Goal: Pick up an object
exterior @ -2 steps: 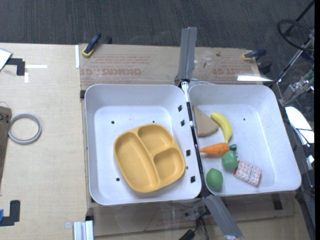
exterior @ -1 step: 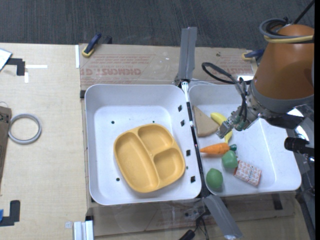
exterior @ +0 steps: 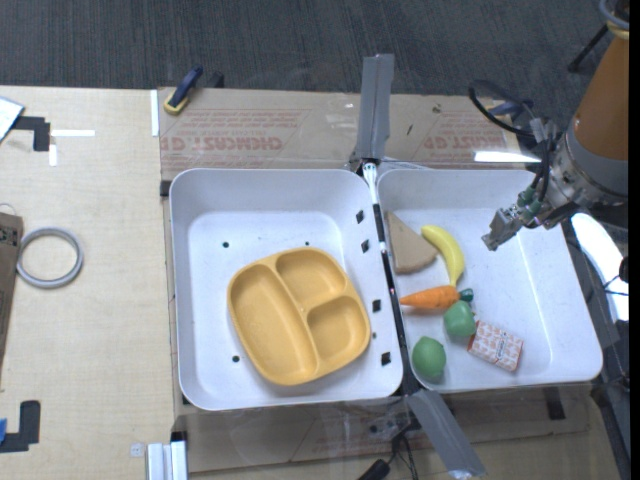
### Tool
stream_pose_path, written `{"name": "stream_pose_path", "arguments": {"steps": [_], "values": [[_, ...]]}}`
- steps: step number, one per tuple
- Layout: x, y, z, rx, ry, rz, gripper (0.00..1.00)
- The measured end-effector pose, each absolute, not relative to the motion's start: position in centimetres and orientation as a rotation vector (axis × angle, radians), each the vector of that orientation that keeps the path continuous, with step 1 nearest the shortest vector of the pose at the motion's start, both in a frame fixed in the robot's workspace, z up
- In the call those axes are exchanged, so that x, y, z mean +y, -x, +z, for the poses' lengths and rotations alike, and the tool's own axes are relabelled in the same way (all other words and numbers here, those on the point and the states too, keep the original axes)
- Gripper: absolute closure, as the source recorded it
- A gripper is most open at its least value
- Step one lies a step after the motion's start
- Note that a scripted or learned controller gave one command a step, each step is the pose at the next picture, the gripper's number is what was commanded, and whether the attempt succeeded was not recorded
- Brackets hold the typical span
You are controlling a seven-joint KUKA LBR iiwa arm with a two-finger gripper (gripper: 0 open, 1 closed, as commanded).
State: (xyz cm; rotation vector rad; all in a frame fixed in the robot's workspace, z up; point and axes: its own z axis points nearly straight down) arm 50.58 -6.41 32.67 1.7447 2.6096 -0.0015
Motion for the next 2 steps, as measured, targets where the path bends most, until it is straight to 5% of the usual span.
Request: {"name": "stream_pose_path", "arguments": {"steps": [1, 2], "values": [[-16.4, -59.4, 38.9, 2.889, -1.222, -0.002, 1.00], [-12.0, -58.2, 35.6, 2.739, -1.540, -0.002, 1.00]]}}
